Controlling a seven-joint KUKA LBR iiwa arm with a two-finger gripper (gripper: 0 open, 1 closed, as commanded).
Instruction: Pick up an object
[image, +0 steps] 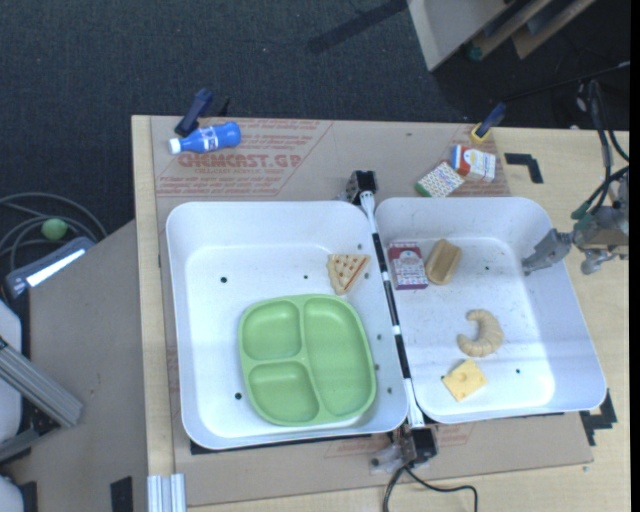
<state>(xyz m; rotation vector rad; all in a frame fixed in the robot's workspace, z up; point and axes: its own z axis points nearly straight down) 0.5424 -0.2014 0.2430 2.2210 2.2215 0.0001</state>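
1. Nearest the camera, at the front edge of the tabletop (150, 300), a black clamp (418, 443) with a cable sits where the two bins meet.
2. The left bin (200, 240) holds a green divided plate (304, 359) with three compartments, lying flat in the front half of the bin, toward its right side.
3. In the right bin (560, 340), a yellow cheese wedge (464, 381) lies closest to the front, well apart from the bin walls.
4. Just behind the cheese, a tan croissant (482, 333) lies on the bin floor with its curve opening to the left.
5. Farther back in the left bin, a waffle-patterned wedge (347, 271) rests near the divider between the bins, just behind the plate's far right corner.
6. On the other side of the divider, in the right bin, a small red carton (406, 266) lies flat, and a tan bread roll (442, 262) lies just beside it on its right.
7. The hand (545, 252) hangs over the right bin's far right edge, its grey fingers pointing left; nothing lies between them, and whether they are spread or closed cannot be told from this angle.
8. Beyond the bins, on the bare tabletop, a small patterned box (439, 180) and a red-and-white carton (475, 163) lie close together behind the right bin.
9. At the far left corner, a blue-and-white bottle (205, 139) lies on its side.
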